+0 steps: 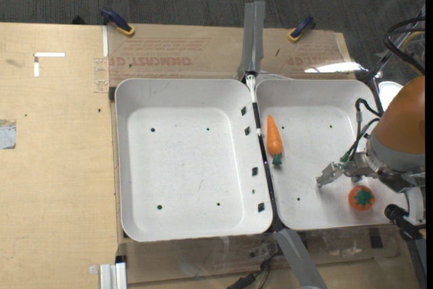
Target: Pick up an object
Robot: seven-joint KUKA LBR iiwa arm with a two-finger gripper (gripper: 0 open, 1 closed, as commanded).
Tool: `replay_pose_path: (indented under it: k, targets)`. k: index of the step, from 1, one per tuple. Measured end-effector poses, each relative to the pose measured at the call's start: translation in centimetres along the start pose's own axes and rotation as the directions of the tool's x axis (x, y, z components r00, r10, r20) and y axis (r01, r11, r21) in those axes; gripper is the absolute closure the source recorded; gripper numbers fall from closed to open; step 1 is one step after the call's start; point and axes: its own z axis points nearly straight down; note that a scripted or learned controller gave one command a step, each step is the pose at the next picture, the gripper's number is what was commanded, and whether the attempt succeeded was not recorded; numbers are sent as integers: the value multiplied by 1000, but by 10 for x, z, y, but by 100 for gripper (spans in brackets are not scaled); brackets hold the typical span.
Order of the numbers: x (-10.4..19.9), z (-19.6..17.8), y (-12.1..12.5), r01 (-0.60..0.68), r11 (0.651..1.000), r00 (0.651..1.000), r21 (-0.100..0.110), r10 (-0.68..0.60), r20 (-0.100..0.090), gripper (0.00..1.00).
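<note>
An orange carrot with a green top lies in the right bin, close against its left wall. A small red-orange tomato-like fruit with a green stem sits near that bin's front right corner. My gripper hangs low over the right bin's floor, just up and left of the fruit and well right of the carrot. It is open, with only bare bin floor between its fingers.
The left bin adjoins the right one, with a dark-clipped divider between them. The arm's grey and orange body covers the right bin's right rim. Cardboard and two clamps lie behind the bins.
</note>
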Motion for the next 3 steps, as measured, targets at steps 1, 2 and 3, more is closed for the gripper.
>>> replay_pose_path:
  k: [1,2,3]
  targets:
    - [68,0,54,-48,999,999,-1,48,0,0]
    - [-63,-30,138,-57,998,998,-7,57,0,0]
    - [-51,-2,34,-109,994,994,5,109,-13,0]
